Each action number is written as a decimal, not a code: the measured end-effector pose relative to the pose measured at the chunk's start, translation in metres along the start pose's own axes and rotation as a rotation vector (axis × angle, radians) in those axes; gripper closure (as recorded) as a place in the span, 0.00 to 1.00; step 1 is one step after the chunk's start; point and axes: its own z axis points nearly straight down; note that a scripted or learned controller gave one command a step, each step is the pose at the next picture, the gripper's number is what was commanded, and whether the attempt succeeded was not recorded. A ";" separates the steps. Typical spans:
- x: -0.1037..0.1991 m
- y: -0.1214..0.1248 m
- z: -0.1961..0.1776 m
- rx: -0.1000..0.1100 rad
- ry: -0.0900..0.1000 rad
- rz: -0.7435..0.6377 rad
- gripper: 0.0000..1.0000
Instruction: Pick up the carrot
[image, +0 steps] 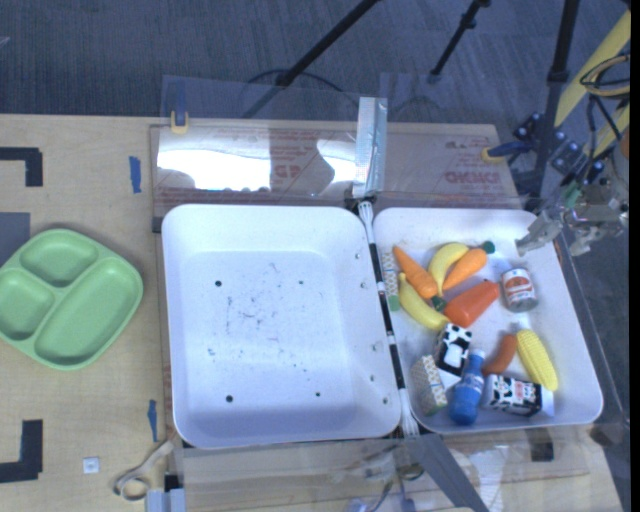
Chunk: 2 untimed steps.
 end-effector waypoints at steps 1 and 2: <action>0.019 0.043 0.120 -0.006 0.001 0.027 0.00; 0.020 0.044 0.110 -0.007 -0.002 0.023 1.00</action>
